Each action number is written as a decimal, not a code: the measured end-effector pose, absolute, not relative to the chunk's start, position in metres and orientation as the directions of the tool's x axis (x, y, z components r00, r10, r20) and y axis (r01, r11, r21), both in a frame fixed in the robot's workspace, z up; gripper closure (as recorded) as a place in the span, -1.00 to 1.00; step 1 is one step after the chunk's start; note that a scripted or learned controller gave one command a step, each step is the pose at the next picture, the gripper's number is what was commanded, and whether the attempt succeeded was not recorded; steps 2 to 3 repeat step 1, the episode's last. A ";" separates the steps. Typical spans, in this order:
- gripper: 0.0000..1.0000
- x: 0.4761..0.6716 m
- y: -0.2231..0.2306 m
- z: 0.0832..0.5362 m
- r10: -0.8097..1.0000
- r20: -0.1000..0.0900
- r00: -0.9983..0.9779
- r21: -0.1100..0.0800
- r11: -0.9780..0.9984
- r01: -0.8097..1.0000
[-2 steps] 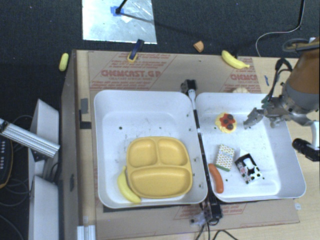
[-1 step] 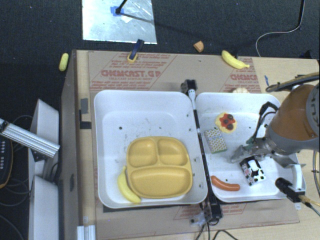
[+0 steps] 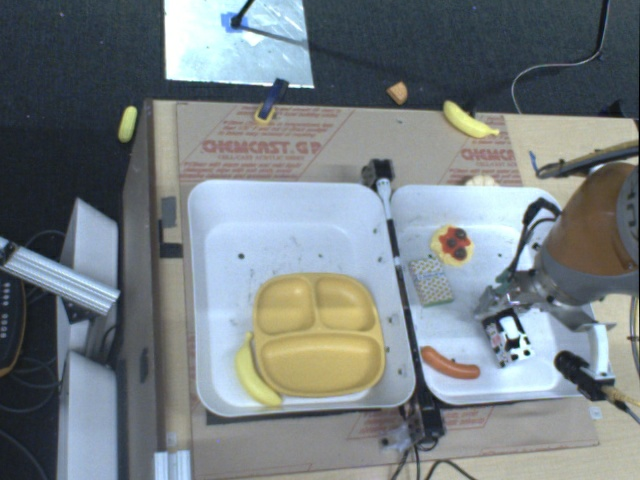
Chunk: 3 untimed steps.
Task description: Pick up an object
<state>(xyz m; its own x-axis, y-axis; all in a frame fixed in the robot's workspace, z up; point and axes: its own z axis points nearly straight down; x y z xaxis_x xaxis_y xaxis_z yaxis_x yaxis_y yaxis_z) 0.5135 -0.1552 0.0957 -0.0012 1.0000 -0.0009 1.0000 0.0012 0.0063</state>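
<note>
The arm comes in from the right and its gripper (image 3: 507, 340) hangs low over the right bin (image 3: 500, 208), near that bin's front right corner. I cannot tell how the claw is set.

In the same bin a red hot dog (image 3: 450, 362) lies by the front edge. A grey speckled block (image 3: 432, 281) sits near the left wall. A little round yellow toy with red dots (image 3: 452, 245) is farther back.

The left bin (image 3: 230, 218) holds a yellow divided plate (image 3: 318, 332). A banana (image 3: 254, 376) lies against the plate's front left edge.
</note>
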 end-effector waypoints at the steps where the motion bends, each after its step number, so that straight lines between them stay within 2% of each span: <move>1: 1.00 0.521 -0.064 0.185 1.000 0.001 -0.004 0.004 0.004 1.000; 3: 1.00 0.521 -0.064 0.185 1.000 0.001 -0.004 0.004 0.004 1.000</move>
